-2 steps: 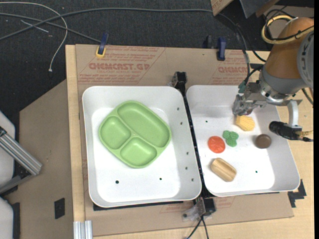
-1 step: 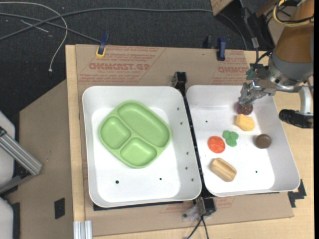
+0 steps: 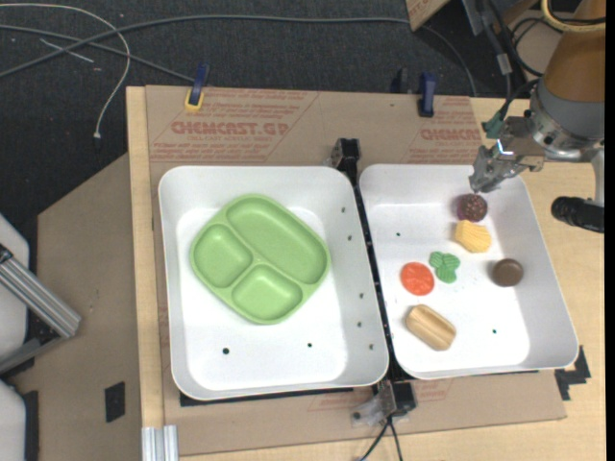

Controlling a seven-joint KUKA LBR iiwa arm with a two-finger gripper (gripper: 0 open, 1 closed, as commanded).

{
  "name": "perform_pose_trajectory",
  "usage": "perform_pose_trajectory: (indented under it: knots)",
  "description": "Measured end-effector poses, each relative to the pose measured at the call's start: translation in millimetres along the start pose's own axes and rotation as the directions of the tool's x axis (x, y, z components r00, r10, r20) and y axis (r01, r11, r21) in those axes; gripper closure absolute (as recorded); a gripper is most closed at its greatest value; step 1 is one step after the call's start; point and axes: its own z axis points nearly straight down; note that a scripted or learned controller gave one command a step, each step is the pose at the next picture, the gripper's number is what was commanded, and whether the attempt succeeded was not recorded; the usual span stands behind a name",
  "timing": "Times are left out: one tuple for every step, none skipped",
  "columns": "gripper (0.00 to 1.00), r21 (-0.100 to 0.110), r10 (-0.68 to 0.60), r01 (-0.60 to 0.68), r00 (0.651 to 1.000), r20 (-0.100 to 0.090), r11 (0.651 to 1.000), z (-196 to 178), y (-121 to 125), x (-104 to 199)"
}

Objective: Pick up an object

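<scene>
**Arm poised over the far corner of the right bin, above a small dark-red toy**

The gripper (image 3: pixel 483 178) is being held low over the right bin (image 3: pixel 538 353), just above a small, round, dark-red bumpy piece (image 3: pixel 471 206) that looks like a toy berry. The state of the jaws cannot be told from this view (they are small and seen end-on against the white wall). Nothing is being shown between them.

The dark-red piece is lying near the far wall of the right bin, just beside a yellow wedge (image 3: pixel 472 236) on its near side; whether the two are touching cannot be told. It is judged to be light, stiff moulded plastic, and somewhat slippery, so that a poorly centred pinch is likely to squirt it sideways. Being nearly round, it is showing no clear long axis and is pointing no particular way; a hold across its widest part, from directly above, is being suggested, with the jaws turned so that neither comes down on the yellow wedge.

Elsewhere in the same bin a brown ball (image 3: pixel 506 273), a green leafy piece (image 3: pixel 444 265), an orange-red disc (image 3: pixel 417 278) and a tan bread-like roll (image 3: pixel 430 327) are lying apart. A green divided plate (image 3: pixel 259 257) is resting in the left bin (image 3: pixel 192 353) on the bench (image 3: pixel 144 257).
</scene>
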Motion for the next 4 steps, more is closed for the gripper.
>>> perform_pose_trajectory:
  knots:
    - [1.00,0.007,-0.003,0.003,1.000,-0.003,1.000,12.6,-15.8,57.5]
    - [1.00,0.006,-0.004,0.004,1.000,-0.004,1.000,5.1,-29.3,109.7]
    - [1.00,0.008,-0.004,0.004,1.000,-0.003,1.000,21.7,-42.4,163.1]
    - [1.00,0.007,-0.004,0.004,1.000,-0.003,1.000,20.9,-54.1,205.8]
